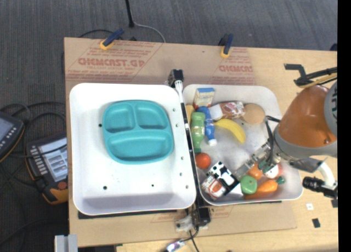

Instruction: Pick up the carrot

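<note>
Carrot [265, 187] lies in the right bin's [290, 193] front corner, directly below the fingers [265, 164]; their opening cannot be told.

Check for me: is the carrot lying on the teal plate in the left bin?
No. The carrot lies in the right bin, near the gripper; the teal plate sits apart.

Single fixed camera, high above the counter [109, 229], looking down at a slant.

It stands far enough off to take in both white bins whole, the left bin [82, 190] and the right bin [269, 95] side by side, with dark carpet [55, 4] beyond; the arm [307, 122] enters from the frame's right.
</note>
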You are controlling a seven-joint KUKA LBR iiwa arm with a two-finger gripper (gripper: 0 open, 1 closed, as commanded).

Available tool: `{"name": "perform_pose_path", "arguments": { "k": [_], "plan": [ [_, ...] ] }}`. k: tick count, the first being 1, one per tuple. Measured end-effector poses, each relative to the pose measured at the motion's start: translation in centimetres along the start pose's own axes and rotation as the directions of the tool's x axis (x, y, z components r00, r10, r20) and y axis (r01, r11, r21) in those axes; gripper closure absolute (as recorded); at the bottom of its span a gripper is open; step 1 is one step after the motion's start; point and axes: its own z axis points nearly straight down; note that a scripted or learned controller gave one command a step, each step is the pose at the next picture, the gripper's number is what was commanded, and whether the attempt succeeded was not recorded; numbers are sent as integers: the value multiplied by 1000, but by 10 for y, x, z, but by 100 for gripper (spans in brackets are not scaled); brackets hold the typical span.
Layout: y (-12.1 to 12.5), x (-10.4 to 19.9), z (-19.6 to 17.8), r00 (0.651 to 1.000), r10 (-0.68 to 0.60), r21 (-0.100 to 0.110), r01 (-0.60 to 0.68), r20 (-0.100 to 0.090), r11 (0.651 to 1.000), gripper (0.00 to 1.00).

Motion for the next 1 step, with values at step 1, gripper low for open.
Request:
{"name": "perform_pose_path", "arguments": {
  "k": [1],
  "plan": [
    [32,38,-3,917,-397,1,397,31,918,0]
  ]
}}
